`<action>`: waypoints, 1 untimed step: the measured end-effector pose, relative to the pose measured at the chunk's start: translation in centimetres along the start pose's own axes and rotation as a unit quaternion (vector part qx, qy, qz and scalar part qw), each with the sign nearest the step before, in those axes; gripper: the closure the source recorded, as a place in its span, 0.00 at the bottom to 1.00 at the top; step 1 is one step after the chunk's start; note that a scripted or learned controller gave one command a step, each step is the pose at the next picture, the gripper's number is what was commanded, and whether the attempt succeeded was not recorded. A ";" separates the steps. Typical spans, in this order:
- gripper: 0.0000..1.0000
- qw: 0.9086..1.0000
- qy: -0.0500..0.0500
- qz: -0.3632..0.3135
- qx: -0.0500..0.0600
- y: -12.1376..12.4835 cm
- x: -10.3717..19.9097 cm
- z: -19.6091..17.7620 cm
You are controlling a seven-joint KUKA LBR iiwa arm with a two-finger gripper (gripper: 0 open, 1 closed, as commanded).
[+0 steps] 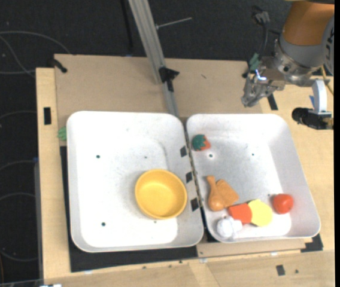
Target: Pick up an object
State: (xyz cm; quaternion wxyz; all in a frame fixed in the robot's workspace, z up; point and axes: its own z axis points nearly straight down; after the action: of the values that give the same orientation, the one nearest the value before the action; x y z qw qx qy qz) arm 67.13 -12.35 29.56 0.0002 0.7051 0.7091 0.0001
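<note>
The arm (304, 23) is reaching in from the right, orange band showing at the top, wrist hanging above the bench (218, 76) just past the far rim of the right bin (290, 130). The gripper (254, 95) is pointing down over bare board, outside both bins. Nothing is sitting between its fingers; whether the jaws are spread or pressed together cannot be told from this slant.

The right bin is holding the loose things. A small teal and red piece (200, 142) is lying near its far left corner, close to the shared wall. An orange pear-shaped toy (219, 194) is lying near the left wall, lower down. A red-orange block (240, 212) is touching a yellow piece (261, 213) at the near rim. A white ball (226, 226) is sitting in the near left corner, just beside the block. A red ball (282, 203) is resting right of the yellow piece, apart from it.

The left bin (98, 136) is holding a yellow bowl (160, 194), upright, near its right wall.

A grey metal post (149, 34) is rising slantwise behind the bins.

No readable writing, brand or label is showing anywhere.
</note>
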 end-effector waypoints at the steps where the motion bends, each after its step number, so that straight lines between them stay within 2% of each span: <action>1: 1.00 1.000 0.000 -0.001 0.000 -0.9 6.1 0.6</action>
State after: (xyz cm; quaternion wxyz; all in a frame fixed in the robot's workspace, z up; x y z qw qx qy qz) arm 66.15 -6.30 28.93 -0.0002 0.7046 0.7096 0.0002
